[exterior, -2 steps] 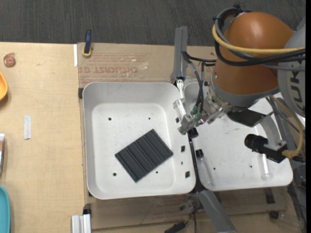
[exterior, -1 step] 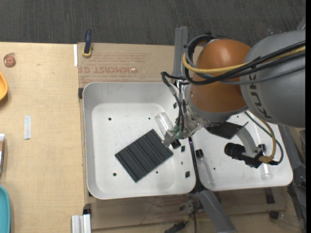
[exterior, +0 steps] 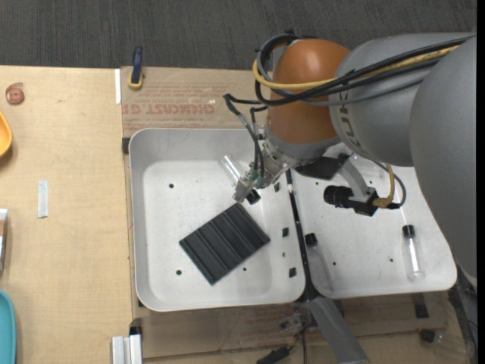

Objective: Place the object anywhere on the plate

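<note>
A black ridged plate (exterior: 225, 242) lies flat and turned at an angle in the left bin (exterior: 155, 226), near its middle front. A small clear tube with a dark cap (exterior: 410, 249) lies in the right bin (exterior: 379, 279), close to its right wall. My gripper (exterior: 242, 183) hangs over the left bin, just above the plate's far corner and far to the left of the tube. A pale, glassy piece (exterior: 229, 167) juts out at the gripper's upper left; I cannot make out whether it belongs to the gripper or is a separate thing.
The arm's orange band (exterior: 307, 89) and grey body cover the back of the right bin. A black fitting with a cable (exterior: 350, 199) hangs over that bin. The wall between the bins (exterior: 297, 226) carries small black clips. A cardboard sheet (exterior: 182, 101) lies behind the left bin.
</note>
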`<state>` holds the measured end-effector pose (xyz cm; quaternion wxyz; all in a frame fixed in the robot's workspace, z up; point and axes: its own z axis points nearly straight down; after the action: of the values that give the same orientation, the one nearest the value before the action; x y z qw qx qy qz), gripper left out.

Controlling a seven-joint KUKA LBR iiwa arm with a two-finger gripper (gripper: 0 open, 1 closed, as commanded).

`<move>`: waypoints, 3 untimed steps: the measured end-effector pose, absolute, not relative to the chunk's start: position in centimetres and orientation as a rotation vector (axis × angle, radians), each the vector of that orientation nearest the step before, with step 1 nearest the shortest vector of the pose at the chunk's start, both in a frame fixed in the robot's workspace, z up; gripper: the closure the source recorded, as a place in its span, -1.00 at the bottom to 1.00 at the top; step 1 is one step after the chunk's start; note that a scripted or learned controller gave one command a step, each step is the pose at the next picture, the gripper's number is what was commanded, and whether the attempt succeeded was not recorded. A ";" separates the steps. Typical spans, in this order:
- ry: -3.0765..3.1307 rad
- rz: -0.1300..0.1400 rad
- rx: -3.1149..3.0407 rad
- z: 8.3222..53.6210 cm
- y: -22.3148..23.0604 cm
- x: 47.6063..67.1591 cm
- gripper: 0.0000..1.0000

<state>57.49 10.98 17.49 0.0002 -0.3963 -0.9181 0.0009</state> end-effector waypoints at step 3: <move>-3.101 -0.001 -0.517 31.3 7.7 52.1 -1.00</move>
<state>52.09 7.73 31.30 -0.0013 -0.1645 -0.9864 -0.0002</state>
